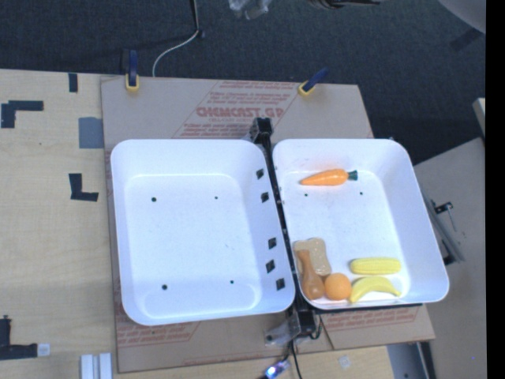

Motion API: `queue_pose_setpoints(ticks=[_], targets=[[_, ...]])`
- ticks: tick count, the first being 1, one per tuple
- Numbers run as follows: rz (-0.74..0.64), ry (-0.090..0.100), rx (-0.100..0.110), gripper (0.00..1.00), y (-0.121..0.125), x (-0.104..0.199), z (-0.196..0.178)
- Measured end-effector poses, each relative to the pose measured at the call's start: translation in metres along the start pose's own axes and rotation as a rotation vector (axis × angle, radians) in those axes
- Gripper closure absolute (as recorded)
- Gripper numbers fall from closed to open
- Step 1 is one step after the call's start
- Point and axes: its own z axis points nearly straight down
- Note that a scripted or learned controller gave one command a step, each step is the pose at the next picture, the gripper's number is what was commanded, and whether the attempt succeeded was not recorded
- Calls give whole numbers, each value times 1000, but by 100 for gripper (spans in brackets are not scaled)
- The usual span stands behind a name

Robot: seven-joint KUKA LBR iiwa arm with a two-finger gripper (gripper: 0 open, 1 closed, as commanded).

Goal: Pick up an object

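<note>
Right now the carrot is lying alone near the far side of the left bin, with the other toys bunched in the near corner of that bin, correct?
Not quite: it is the right bin, not the left. The camera view shows the carrot lying alone near that bin's far side, with the other toys bunched toward its near edge.

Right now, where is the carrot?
The carrot lies in the right bin, near its far edge, lying crosswise with its green top pointing right. It sits apart from the cluster of toy foods at the bin's near edge.
</note>
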Motion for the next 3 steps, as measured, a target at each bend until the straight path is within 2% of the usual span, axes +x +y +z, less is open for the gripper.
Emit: queue_pose_setpoints(ticks=[1, 2, 3], targets=[[13, 4, 4, 100, 47, 42, 74], [13, 5, -5, 100, 46, 41, 58], [12, 3, -4, 100, 46, 41, 48]])
